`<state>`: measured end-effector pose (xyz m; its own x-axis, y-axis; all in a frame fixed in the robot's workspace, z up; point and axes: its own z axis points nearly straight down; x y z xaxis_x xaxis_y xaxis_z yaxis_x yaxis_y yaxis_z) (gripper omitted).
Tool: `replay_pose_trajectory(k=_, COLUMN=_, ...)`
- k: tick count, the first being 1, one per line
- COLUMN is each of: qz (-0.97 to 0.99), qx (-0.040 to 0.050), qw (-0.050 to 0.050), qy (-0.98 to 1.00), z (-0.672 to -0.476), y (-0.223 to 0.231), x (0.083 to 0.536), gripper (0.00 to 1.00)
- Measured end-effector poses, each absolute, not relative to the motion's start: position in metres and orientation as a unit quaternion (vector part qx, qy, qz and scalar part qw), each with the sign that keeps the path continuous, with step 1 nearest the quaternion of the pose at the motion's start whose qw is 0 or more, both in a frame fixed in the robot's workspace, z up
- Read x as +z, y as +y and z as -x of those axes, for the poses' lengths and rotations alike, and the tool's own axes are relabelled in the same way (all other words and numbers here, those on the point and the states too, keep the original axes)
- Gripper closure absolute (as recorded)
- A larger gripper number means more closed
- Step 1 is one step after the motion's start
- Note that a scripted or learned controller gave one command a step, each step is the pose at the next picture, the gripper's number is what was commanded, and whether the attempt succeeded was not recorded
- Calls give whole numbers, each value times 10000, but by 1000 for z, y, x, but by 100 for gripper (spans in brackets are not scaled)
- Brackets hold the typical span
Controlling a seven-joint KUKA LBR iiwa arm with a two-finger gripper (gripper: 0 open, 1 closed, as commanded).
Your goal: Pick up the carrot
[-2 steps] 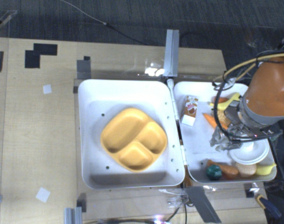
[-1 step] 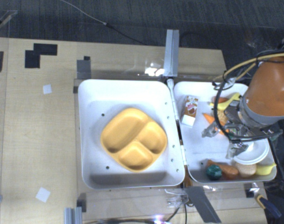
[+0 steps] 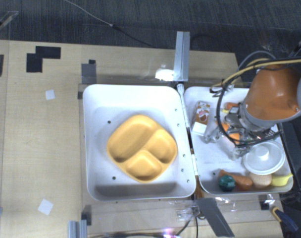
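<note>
The arm hung low over the right bin [image 3: 206, 155], its gripper [image 3: 238, 139] buried in cables (whether it was open or closed, I couldn't tell). The carrot [image 3: 241, 181] lay along the bin's near wall, touching a dark green item [image 3: 226, 183]. The yellow tray [image 3: 141, 147] sat in the left bin [image 3: 98, 133].

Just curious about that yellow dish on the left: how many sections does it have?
3. The yellow dish in the left bin has one long compartment at upper left, one at right, one at the bottom.
</note>
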<state>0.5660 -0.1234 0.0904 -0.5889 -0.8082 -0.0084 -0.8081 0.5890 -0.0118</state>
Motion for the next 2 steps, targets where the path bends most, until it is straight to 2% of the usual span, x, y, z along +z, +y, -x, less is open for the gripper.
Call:
replay_pose_trajectory(k=1, qz=4528, qx=-47, qw=104, qy=8915, z=-569, y=-122, x=103, gripper=100)
replay_pose_trajectory(k=2, qz=4527, qx=-44, qw=102, qy=8916, z=-569, y=-122, x=103, gripper=0)
